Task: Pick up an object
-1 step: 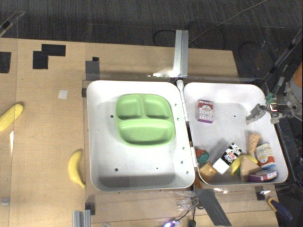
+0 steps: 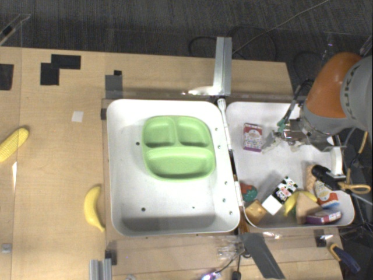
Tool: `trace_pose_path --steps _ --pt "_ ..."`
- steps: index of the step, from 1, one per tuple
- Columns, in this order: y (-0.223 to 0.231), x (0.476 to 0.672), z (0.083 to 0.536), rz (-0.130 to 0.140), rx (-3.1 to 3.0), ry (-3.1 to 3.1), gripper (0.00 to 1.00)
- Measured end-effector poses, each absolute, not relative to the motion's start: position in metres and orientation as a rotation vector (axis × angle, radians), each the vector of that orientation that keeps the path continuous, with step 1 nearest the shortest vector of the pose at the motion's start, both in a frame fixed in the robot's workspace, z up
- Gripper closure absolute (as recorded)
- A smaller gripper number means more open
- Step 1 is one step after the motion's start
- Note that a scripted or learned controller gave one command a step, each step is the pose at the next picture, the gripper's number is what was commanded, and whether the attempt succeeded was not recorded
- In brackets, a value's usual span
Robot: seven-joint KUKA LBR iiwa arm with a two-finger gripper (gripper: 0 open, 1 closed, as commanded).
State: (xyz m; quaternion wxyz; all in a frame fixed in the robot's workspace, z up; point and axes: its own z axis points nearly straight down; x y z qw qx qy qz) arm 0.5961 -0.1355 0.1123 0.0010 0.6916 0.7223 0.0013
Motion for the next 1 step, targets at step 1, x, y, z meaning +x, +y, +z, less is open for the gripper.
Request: trace_pose_path --steps 1 --pt "-0.1011 0.6712 0.1001 0.018 1.931 2.45 0.0"
